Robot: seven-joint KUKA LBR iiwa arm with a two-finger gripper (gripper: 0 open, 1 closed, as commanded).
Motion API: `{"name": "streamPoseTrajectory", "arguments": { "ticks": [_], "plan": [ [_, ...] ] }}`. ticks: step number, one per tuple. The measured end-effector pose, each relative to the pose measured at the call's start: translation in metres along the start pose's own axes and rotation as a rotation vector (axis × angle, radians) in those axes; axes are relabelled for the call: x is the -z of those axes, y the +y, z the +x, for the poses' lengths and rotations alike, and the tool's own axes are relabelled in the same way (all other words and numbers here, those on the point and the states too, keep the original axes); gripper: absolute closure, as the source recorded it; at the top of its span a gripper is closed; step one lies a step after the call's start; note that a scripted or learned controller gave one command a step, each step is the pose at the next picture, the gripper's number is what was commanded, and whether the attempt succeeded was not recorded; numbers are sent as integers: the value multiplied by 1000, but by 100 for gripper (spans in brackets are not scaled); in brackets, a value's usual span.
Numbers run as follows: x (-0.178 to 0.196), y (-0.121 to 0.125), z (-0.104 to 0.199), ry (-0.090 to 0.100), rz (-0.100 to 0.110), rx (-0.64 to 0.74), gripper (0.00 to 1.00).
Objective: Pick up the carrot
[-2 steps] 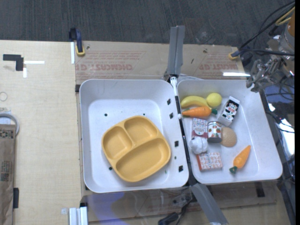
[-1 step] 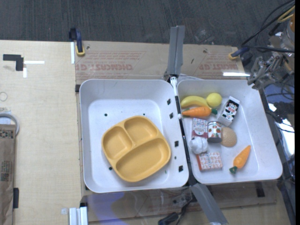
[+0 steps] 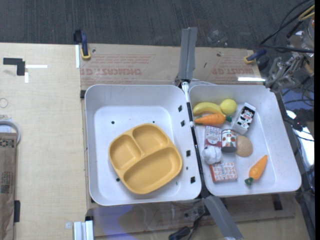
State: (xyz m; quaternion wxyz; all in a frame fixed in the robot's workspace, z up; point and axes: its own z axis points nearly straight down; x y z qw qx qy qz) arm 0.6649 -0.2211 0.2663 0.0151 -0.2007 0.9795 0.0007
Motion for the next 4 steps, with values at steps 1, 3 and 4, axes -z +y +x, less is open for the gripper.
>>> {"name": "streamPoseTrajectory", "arguments": {
  "ticks": [1,3,4],
  "plan": [
    [10,-1,-2,-7,1,-3,100],
    [-129,-2,3,3,11,19,100],
    [-118,-3,1,-4,13,17,100]
  ]
}}
